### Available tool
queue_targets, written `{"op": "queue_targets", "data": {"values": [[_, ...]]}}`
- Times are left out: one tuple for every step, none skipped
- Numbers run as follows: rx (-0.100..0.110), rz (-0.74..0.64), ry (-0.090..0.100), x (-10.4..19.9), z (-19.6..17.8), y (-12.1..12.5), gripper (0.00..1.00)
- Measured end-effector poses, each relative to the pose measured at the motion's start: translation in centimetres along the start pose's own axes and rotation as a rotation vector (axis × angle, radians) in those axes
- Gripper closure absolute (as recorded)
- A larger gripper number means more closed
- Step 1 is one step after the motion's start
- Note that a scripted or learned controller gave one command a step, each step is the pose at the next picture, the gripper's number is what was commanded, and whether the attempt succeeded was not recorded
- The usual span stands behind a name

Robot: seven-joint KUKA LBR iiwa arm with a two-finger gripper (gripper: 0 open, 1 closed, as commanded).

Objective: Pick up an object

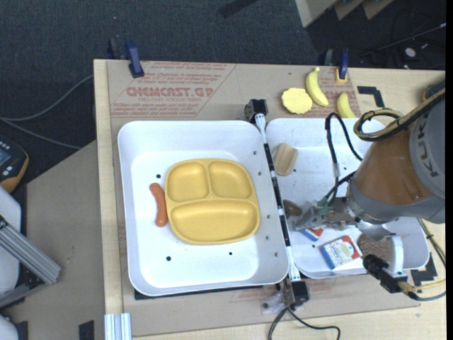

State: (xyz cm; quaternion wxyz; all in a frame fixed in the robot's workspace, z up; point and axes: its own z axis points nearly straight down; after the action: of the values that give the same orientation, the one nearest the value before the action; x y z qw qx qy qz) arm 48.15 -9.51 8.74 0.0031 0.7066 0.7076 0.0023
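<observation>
My gripper [306,218] is low in the right bin [311,137], close to the wall it shares with the left bin. A small white, blue and red box [340,251] lies just to its right, near the bin's front. A tan wedge-shaped block [285,159] rests further back by the shared wall. Under the gripper a small red and blue bit [316,233] peeks out. The arm's orange band [386,168] and grey wrist cover the right part of this bin.
The left bin [141,147] holds a yellow divided plate [211,200] with an orange sausage [160,204] beside it. On the bench behind the right bin lie two yellow bananas [316,87] [345,105] and a yellow round piece [297,100]. A black cable [331,144] loops over the right bin.
</observation>
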Motion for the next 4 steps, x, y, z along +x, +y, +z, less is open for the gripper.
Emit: {"op": "queue_targets", "data": {"values": [[0.0, 0.003, 0.001, -6.9, 0.0, 3.4, 0.0], [-0.003, 0.003, -0.016, -1.3, -0.1, 4.0, 0.0], [0.001, 0.009, 0.002, -8.4, -0.1, -0.1, 0.0], [0.0, -0.004, -0.002, -4.4, 0.1, 5.3, 0.0]]}}
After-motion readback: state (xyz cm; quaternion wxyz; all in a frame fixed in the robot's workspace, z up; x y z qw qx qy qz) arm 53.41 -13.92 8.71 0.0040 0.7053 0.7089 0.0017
